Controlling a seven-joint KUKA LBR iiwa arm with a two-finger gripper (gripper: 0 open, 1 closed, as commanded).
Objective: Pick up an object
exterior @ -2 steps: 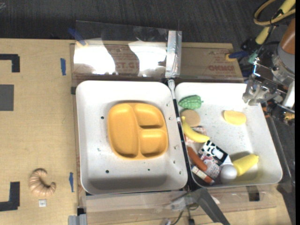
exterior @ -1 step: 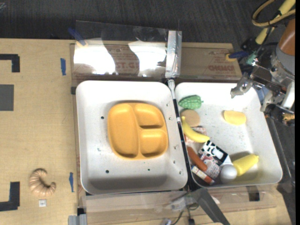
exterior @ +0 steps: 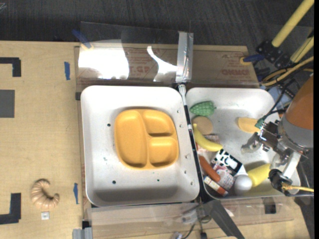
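The right bin [exterior: 234,99] holds a cluster of objects along its left side: a green leafy piece [exterior: 203,107], a brown rounded piece [exterior: 202,125], a banana [exterior: 205,142], a black-and-white box [exterior: 227,162], a red stick [exterior: 209,171] and a silver ball [exterior: 243,182]. A yellow-orange piece [exterior: 246,124] and a yellow lemon-like piece [exterior: 259,173] lie further right. My gripper [exterior: 251,144] hovers low over the bin's bare middle, between those two yellow pieces. Nothing is seen in its grasp.
The left bin [exterior: 94,148] carries a yellow divided plate [exterior: 146,137]. A croissant-shaped toy [exterior: 45,193] lies on the cardboard bench at the lower left. A clear plastic sheet [exterior: 134,59] stands behind the bins. Yellow cables [exterior: 294,19] run at the upper right.
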